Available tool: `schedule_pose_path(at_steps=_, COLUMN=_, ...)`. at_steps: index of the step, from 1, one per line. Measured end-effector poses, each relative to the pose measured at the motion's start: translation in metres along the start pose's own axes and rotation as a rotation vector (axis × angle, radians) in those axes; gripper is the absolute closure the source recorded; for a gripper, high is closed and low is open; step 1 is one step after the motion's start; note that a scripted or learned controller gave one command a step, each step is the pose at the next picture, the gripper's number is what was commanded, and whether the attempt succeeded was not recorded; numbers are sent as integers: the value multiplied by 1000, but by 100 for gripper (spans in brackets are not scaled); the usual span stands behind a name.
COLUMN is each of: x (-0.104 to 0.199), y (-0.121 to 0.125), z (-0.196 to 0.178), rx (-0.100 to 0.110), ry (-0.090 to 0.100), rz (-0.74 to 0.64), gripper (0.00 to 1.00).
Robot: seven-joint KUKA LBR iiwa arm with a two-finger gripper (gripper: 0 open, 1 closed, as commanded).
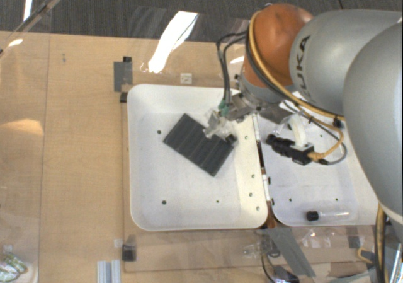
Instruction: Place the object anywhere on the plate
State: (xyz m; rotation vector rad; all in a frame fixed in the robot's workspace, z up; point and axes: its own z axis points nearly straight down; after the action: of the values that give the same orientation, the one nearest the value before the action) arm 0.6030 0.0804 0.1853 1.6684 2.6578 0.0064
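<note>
The gripper (217, 125), its finger state impossible to tell, is hovering at the upper right edge of the dark ribbed rectangular plate (198, 144), which is lying askew in the left white bin (189, 209) on the pale wooden bench (63, 149), while the grey arm (352, 67) is overhanging the right bin (315, 206).

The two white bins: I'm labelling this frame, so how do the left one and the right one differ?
The left bin shows nearly its whole floor and bears a dark ribbed plate lying flat and askew; the right bin is largely covered by the arm and has no such plate on the part that shows. The gripper sits over the left bin, at the plate's upper right edge, not over the right bin. Both are shallow, white and round-cornered, side by side.
</note>
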Motion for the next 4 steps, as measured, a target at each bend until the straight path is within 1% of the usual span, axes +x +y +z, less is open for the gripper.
schedule_pose_path(at_steps=1, x=-1, y=2, z=-12, rx=-7, ry=-1, rz=0, gripper=100)
schedule_pose_path(at_steps=2, x=-1, y=2, z=-12, rx=-7, ry=-1, rz=-1, gripper=0)
schedule_pose_path(at_steps=3, x=-2, y=4, z=-23, rx=-14, ry=-2, rz=-1, gripper=100)
schedule_pose_path(at_steps=4, x=11, y=-9, z=-1, rx=-1, ry=0, rz=-38, gripper=100)
